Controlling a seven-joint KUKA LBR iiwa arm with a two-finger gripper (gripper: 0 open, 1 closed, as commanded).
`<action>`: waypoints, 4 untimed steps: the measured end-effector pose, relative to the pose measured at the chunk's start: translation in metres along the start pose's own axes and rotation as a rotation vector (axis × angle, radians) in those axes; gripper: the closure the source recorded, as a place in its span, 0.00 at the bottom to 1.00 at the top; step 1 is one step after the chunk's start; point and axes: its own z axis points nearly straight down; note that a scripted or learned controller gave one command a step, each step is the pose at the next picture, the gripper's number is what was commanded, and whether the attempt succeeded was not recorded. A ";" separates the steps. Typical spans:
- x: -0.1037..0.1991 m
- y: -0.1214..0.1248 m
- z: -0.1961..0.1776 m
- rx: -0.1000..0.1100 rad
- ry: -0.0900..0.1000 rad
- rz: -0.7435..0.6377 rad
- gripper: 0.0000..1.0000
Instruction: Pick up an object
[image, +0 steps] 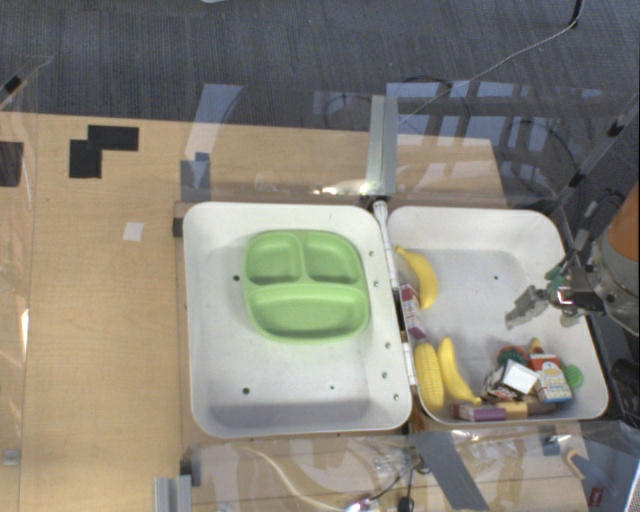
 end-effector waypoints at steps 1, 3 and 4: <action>-0.020 0.006 0.132 -0.002 -0.001 -0.054 0.00; 0.000 0.064 0.033 -0.004 -0.001 0.004 1.00; 0.026 0.038 0.050 0.000 0.000 0.182 1.00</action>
